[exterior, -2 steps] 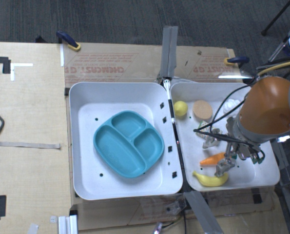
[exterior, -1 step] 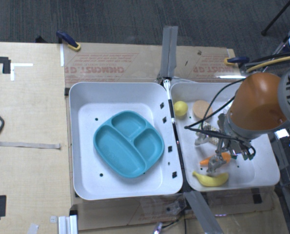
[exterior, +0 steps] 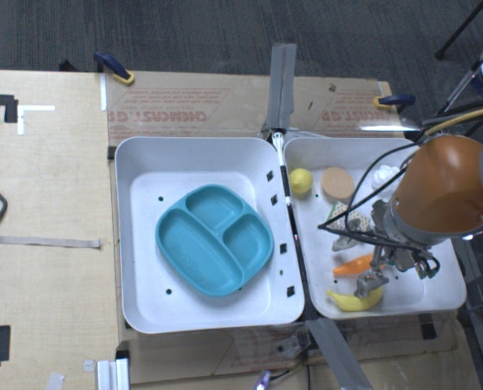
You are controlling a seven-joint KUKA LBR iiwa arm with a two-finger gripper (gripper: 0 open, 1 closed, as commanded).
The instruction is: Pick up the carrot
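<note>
Arm (exterior: 440, 189) low, wrist pointing down

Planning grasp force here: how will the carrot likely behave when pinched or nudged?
The carrot looks like a smooth, rigid toy, so probably stiff and light. Its tapered, rounded shape may slip or roll. The banana lies close by, so a nudge could bump it.

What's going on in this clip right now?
A grey arm with an orange band reaches into the right white bin. Its gripper hovers just right of the small orange carrot, above a yellow banana. Nothing is visibly gripped yet. A yellow lemon and a tan round disc lie farther back. The left white bin holds a blue divided plate.
</note>
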